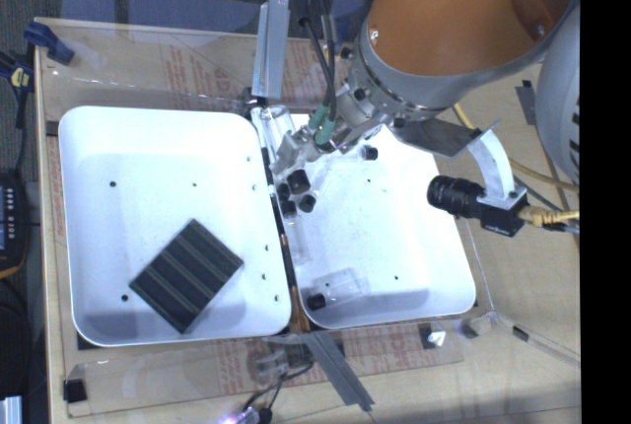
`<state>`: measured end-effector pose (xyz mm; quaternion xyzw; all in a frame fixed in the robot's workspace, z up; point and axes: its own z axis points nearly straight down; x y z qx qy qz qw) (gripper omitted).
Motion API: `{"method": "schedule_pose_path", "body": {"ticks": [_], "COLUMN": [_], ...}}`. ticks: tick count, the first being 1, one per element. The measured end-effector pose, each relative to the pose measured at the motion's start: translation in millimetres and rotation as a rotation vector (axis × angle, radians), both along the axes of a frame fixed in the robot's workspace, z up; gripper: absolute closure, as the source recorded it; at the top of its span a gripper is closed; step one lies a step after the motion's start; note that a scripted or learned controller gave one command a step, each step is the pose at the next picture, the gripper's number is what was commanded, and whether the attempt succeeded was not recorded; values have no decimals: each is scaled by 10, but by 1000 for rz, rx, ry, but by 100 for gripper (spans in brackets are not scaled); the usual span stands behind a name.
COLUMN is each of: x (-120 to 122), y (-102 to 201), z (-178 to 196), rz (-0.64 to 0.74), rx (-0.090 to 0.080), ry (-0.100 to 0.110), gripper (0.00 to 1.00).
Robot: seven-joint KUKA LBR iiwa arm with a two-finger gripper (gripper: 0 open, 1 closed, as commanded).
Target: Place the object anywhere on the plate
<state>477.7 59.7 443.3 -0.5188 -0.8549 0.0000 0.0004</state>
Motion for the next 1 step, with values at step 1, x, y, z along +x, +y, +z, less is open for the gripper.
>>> {"method": "schedule_pose_path", "body": {"ticks": [1], "x": [832], "y": [421], "z": [-17], "rz": [280], "rx": [0], "ry": [0], "gripper": [100]}}
